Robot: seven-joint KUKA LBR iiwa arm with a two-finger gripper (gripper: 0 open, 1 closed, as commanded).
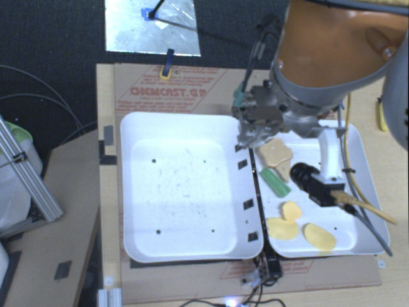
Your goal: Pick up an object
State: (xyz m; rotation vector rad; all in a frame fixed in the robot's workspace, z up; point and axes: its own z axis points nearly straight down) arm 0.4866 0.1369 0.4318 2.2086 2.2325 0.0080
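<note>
In the camera view we see the arm (332, 37) reaching in from the upper right. Its broad orange band sits above a grey wrist, and the whole limb slants down and to the left toward the middle of the counter (70, 171). The gripper (249, 136) hangs low over the far end of the seam where the two bins meet, just above the upper left corner of the right bin (367, 165). It is dark and seen from above, so we cannot tell whether it is wide or narrow, and we see nothing held in it. The things to pick up all lie in the left half of the right bin. A tan piece (276, 153) shaped like a slice of bread lies just beside the gripper, on its near right. A green stick (275, 181) lies touching the tan piece's lower edge and runs at a slant beside the seam. Nearer the front rim we find a small yellow round (291, 211), a flat yellow piece (282, 229) touching it from below, and a yellow oval (318, 236) just to their right. The left bin (137, 133) shows a white floor with faint dark specks. Both bins rest on a cardboard sheet (166, 91) with red lettering, and beyond it a silver sheet (152, 18) lies on the dark floor.
</note>
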